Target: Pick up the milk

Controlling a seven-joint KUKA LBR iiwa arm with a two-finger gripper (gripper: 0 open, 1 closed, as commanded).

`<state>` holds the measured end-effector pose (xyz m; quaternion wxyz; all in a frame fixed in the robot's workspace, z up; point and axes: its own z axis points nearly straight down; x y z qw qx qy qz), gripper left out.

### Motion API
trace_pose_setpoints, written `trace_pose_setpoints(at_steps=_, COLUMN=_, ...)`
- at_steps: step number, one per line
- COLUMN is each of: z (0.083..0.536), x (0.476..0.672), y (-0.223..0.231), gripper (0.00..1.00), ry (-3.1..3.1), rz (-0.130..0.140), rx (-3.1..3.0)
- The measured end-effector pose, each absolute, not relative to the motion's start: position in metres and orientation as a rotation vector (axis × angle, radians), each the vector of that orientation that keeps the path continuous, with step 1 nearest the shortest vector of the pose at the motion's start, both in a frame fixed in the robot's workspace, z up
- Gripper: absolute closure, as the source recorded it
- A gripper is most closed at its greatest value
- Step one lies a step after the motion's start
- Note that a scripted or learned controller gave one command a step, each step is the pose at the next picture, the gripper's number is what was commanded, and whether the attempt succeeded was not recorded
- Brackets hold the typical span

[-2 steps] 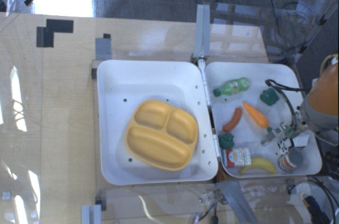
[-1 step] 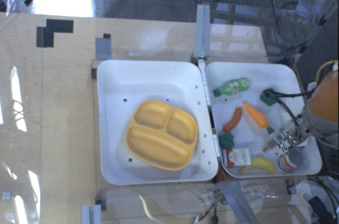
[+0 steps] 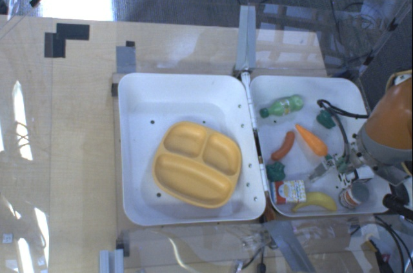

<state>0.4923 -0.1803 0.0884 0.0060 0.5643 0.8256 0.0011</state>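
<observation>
yellow tray [image 3: 197, 164], orange carrot [image 3: 312, 141], green bottle [image 3: 282, 106]

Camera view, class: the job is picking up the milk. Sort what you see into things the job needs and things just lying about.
Belongs to the job:
milk carton, front of the right bin
gripper, over that bin

Just lying about:
banana
carrot
sausage
green bottle
yellow divided plate, in the left bin

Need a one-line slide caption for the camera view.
Pincer poised above milk in right bin; yellow tray alongside.
</observation>
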Motion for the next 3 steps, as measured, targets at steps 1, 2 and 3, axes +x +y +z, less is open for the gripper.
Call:
trace_pose_setpoints(at_steps=1, z=0.088, x=0.491, y=-0.206, gripper=0.00, ry=2.633, rz=0.008, rx=1.692)
trace_pose_setpoints(at_steps=2, z=0.088, x=0.491, y=-0.206, gripper=0.00, ry=2.633, rz=0.008, rx=1.692)
trace_pose_setpoints(at_steps=3, z=0.088, x=0.554, y=-0.206, gripper=0.00, ry=2.720, rz=0.005, rx=1.546)
